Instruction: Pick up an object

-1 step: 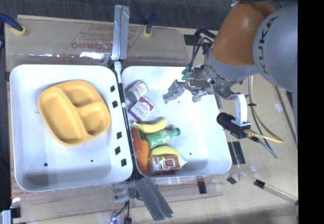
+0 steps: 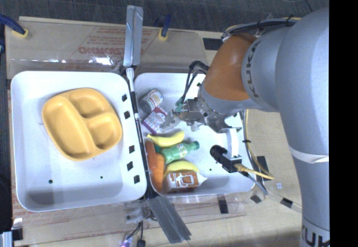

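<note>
The tool [image 2: 183, 110] hangs low in the right bin [image 2: 168, 82], just beside the purple packet [image 2: 155, 121] and above the banana [image 2: 166, 139]. Open or closed? I can't tell from here. The danger is crowding: everything is jammed against the bin's left wall, so a grab could slip off the packet or just shove the can [image 2: 152, 98] and green bottle [image 2: 178, 151] aside.

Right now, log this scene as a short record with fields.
left bin: one yellow divided plate
right bin: can, purple packet, banana, green bottle, orange item, yellow carton
clutter: items crowd the right bin's left side
gripper: over the right bin, beside the purple packet
arm: enters from the view's right
</note>
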{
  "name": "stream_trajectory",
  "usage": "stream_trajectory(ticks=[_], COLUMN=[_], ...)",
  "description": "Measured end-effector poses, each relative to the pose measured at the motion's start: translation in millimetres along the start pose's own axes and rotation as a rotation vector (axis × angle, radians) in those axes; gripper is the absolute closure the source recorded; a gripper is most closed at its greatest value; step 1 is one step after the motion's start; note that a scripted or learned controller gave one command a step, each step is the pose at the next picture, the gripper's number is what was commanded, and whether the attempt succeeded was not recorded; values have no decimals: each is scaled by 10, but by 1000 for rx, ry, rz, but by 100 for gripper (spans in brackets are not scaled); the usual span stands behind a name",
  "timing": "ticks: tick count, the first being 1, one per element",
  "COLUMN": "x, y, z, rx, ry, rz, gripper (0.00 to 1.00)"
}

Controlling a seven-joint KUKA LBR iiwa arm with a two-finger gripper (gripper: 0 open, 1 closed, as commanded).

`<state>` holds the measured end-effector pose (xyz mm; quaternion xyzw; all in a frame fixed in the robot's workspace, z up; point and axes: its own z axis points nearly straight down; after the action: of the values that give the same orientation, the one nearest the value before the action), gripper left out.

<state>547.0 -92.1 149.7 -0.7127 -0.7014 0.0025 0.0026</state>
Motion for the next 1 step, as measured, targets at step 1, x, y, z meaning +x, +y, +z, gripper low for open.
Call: stream_trajectory(ticks=[1], x=[-53], y=[-241], z=[573], rx=[-9], ry=[0], rz=[-62], gripper=[0])
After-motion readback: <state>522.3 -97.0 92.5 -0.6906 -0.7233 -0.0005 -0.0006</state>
